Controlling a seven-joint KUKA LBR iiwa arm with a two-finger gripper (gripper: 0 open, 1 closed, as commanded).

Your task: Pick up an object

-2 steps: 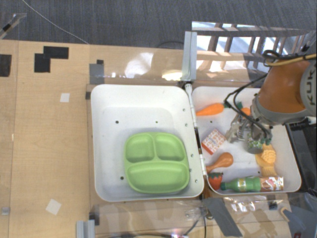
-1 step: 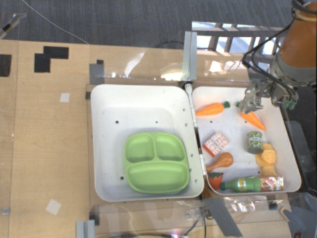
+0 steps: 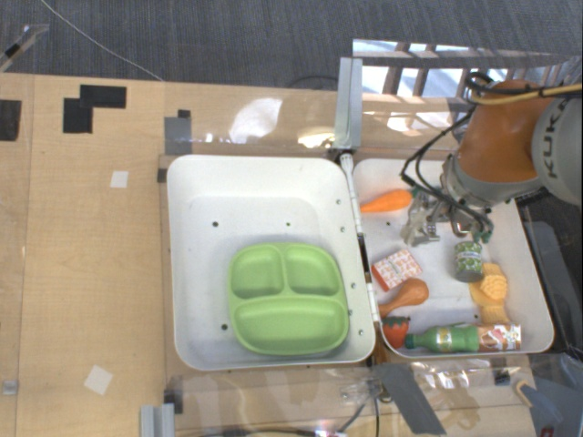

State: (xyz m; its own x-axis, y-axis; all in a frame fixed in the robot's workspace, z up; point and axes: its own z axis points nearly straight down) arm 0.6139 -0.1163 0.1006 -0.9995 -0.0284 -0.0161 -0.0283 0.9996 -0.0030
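A pale wooden bench (image 3: pixel 82 271) is filling most of the view, with black square marks near its far left and small pale tape squares lying on it. Beyond its far edge, dark grey ribbed flooring (image 3: pixel 228 16) is showing, with a thin cable trailing across it. Two white bins are sitting side by side.

The left bin (image 3: pixel 196 198) is holding one green divided plate (image 3: pixel 288 297) with three compartments, lying flat toward the near side.

The right bin (image 3: pixel 533 308) is holding several toy foods. One orange carrot (image 3: pixel 387 201) is lying at the far left. One red-and-white packet (image 3: pixel 397 269) is sitting near the middle. One brown drumstick (image 3: pixel 405 293) is lying just nearer than the packet. One green bottle (image 3: pixel 460 339), with a red-and-white label, is lying on its side along the near wall. One small green jar (image 3: pixel 470 259) is standing at the right. Two yellow items (image 3: pixel 492 287) are lying just beside the jar; their kind is unclear. One red piece (image 3: pixel 398 332) is lying at the near left corner.

The arm (image 3: pixel 496 144) is reaching in from the right. The gripper (image 3: pixel 428 226) is hanging over the right bin, between carrot and jar. Whether the jaws are parted or closed cannot be told. Nothing is visibly held.
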